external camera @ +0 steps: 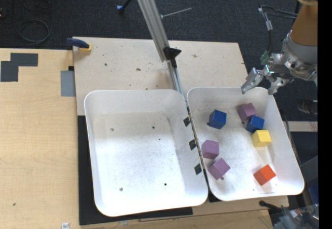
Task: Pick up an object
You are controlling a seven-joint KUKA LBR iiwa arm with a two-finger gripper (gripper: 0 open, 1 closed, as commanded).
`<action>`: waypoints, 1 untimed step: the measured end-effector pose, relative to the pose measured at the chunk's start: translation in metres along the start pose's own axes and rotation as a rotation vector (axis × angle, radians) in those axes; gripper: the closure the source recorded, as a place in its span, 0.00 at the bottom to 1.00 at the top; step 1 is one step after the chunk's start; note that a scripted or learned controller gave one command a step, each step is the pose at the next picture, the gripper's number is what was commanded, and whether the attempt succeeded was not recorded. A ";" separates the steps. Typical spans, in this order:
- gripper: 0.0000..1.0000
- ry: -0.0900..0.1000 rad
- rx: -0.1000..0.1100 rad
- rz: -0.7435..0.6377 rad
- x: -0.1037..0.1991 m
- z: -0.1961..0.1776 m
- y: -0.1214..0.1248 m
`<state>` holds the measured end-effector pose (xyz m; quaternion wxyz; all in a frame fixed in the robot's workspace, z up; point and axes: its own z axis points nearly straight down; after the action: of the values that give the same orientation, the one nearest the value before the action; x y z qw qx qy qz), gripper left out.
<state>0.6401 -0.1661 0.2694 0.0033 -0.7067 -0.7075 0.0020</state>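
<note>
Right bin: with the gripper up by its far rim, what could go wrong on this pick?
1. The gripper hangs open over the right bin's far rim, so a straight descent may hit that rim.
2. The nearest purple cube touches a blue cube, with the yellow cube close by; fingers may wedge or knock neighbours.
3. The orange cube lies near the bin's sloped wall, leaving little finger room.

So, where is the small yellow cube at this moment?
The small yellow cube lies in the right white bin, near its right wall. It sits just below a blue cube and above the orange cube.
</note>
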 end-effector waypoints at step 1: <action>0.00 -0.002 -0.004 -0.003 0.000 -0.003 0.001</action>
<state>0.6409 -0.1658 0.2724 0.0012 -0.7056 -0.7086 0.0012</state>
